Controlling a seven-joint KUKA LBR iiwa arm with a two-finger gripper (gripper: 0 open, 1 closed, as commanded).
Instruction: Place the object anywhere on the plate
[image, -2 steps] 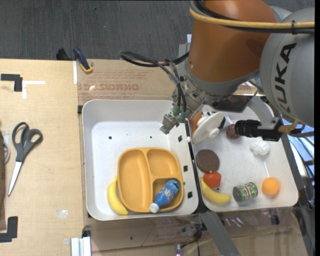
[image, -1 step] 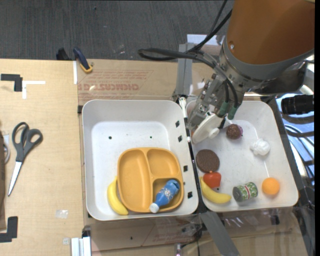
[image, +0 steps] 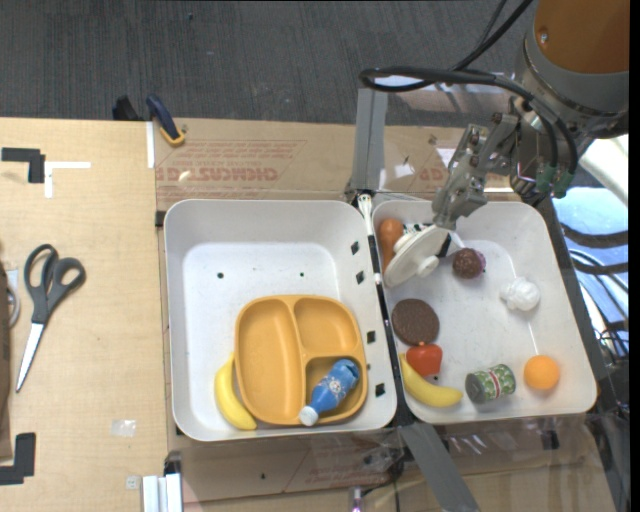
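Wood bench (image: 80, 400) w/ scissors (image: 45, 300), two bins; fingers (image: 447, 222) closed on white lid (image: 415, 253).

Around the smooth, matt yellow plastic plate (image: 285, 355), the 2 white bins (image: 200, 300) look like glossy plastic, on a pale wood-grain bench (image: 80, 400) with brown cardboard (image: 260, 165) behind.

Open room in plate (image: 268, 365) large compartments; blue bottle (image: 331, 389) blocking small compartment, banana (image: 229, 400) crowding left rim.
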